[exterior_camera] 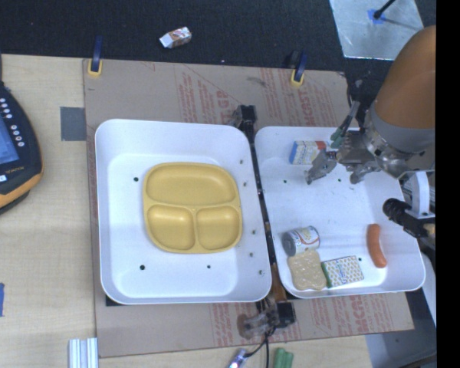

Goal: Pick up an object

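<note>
My gripper (337, 172) hangs over the far part of the right bin (345, 205), open, with nothing between its two grey fingers (316, 172). A small white and blue box (305, 152) lies just left of the left finger. Along the bin's near side lie a small silver can (300, 240) on its side, a beige square piece (307, 270), a green patterned packet (343, 271) and an orange-red sausage (376, 245). In the left bin (111, 205) sits a yellow divided plate (192, 207).
An orange-edged teach pendant (4, 152) lies at the bench's left. Yellow clamps (95, 64) hold the cardboard sheet at the back. A crumpled wrapper (175, 37) lies on the dark floor beyond. A black part (405, 215) juts over the right bin's right rim.
</note>
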You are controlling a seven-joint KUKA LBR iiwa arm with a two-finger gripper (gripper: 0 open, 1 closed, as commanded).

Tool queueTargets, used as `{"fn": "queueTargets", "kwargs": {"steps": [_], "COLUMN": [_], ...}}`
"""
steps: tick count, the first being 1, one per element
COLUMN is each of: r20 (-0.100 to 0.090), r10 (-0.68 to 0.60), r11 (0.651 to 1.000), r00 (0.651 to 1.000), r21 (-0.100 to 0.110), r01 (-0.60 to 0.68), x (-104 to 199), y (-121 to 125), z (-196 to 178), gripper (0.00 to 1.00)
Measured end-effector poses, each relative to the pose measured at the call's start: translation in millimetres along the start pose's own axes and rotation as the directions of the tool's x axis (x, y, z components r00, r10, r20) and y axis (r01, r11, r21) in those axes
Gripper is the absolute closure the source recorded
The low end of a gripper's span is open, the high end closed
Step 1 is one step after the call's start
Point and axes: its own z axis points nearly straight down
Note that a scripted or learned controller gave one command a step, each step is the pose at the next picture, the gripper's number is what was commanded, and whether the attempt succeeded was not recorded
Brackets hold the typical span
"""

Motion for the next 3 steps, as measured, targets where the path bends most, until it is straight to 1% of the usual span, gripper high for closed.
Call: {"fn": "queueTargets", "kwargs": {"steps": [1,2,3], "r20": [0.002,0.001,-0.001], "r10": [0.0,0.003,0.0], "r11": [1.0,1.0,1.0], "r00": [1.0,1.0,1.0], "r21": [0.002,-0.001,-0.005], "r01": [0.0,-0.003,0.0], "x": [-47,-120,-66], "y": [56,94,95], "z": [99,105,7], "gripper": [0.0,0.0,0.0]}}
